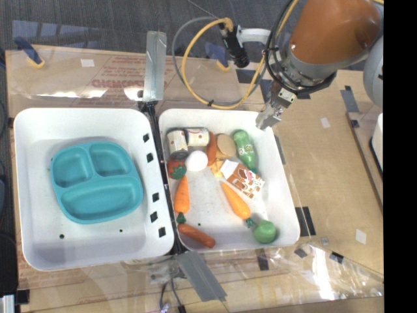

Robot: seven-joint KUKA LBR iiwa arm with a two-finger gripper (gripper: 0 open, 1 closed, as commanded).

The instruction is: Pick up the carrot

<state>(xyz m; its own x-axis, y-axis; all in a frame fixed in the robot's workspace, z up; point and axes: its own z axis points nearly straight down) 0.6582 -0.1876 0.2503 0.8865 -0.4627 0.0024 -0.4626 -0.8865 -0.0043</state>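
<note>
**Tool parked at the bin rim, carrot crowded below**

My worry is the clutter. Two carrots lie in the right bin (287, 194), and the carrot (236, 201) I would aim for is touching a snack packet (243, 178), with a green ball (264, 231) just past its far end. A sloppy descent could clamp the packet instead. The tool (268, 117) sits above the bin's far rim; I cannot tell its state. That carrot lies below and slightly left of the tool, the other carrot (182, 196) further left.

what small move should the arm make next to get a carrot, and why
Probably swing the hand left and down over the right bin, toward the carrot beside the snack packet. The hand hangs above the bin's far right corner, away from every carrot.
</note>
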